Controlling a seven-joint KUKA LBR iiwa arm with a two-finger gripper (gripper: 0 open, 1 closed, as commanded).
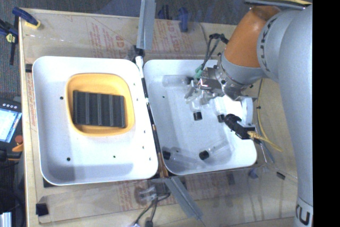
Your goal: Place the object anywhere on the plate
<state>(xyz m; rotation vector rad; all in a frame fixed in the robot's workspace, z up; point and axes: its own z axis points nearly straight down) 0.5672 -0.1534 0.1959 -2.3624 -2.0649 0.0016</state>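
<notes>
The big grey arm (281,61) reaches in from the right and bends down over the right bin (175,162), because that is where the loose things lie. In the left bin (48,157) the yellow plate (98,82) sits with a dark ribbed block (100,108) on it, well apart from the arm. The gripper (197,94) hangs low over the far middle of the right bin, above a small dark piece (197,115), probably the object to fetch; I cannot tell whether it is spread or closed, and a clear tube (212,150) lies nearer.
</notes>
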